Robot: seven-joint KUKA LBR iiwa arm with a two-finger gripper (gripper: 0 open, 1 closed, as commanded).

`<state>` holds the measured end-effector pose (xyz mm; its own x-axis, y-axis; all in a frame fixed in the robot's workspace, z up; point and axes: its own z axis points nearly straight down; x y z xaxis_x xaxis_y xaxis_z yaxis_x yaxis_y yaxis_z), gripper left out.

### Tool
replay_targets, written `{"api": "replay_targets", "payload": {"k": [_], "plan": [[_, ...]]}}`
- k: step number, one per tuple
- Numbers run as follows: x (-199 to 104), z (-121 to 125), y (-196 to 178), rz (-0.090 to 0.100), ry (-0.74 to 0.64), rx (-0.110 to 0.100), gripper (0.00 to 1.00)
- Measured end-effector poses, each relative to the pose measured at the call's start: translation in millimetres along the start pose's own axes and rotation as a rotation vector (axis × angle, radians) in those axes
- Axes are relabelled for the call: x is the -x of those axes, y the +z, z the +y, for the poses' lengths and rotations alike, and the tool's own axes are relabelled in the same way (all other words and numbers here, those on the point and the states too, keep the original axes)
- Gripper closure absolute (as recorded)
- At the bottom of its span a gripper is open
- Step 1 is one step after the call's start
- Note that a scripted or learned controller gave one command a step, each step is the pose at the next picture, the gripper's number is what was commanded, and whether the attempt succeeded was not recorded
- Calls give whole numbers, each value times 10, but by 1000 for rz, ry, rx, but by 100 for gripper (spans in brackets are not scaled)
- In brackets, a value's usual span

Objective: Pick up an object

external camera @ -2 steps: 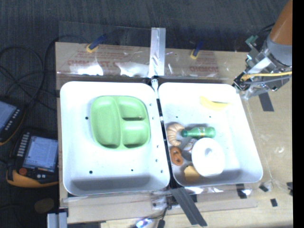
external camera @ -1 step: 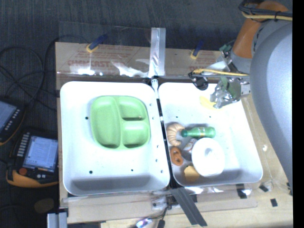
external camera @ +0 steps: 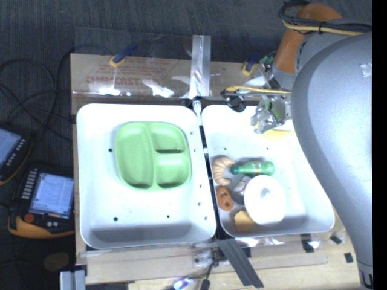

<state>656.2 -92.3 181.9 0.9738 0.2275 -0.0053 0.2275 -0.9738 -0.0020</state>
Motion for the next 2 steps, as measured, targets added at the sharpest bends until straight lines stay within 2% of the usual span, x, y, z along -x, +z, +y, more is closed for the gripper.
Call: {"api": "replay_targets", "payload": {"k": [1, 2], "plan": [[348, 498, -410, 0, 28, 3, 100], [347, 496, -408, 0, 27, 3, 0]]}}
